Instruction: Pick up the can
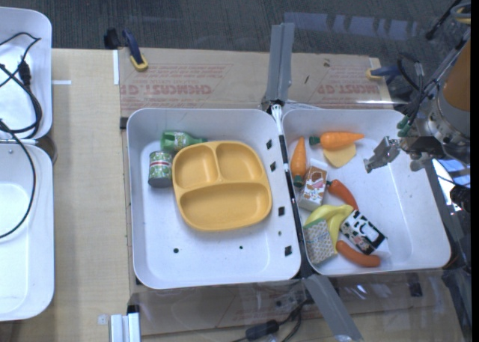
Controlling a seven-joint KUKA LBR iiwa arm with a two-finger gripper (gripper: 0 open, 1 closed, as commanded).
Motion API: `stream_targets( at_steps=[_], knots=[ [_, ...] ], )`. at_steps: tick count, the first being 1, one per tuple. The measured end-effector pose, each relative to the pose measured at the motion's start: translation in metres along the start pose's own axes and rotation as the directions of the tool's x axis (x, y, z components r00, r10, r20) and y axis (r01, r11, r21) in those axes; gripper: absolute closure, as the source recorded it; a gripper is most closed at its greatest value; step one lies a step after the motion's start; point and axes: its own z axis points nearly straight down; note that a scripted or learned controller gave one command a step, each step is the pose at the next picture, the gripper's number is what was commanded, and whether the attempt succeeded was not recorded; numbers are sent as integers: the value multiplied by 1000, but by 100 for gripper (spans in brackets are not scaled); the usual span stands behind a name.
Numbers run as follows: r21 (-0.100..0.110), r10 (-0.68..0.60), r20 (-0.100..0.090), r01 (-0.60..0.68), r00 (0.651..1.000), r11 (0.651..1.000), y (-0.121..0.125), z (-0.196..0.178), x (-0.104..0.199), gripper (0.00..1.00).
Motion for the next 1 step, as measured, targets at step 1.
stream_targets(
  at_steps=[1],
  knots=[
    [-1, -202, 0, 202, 979, 979, -33, 114, -3, 0]
  ],
)
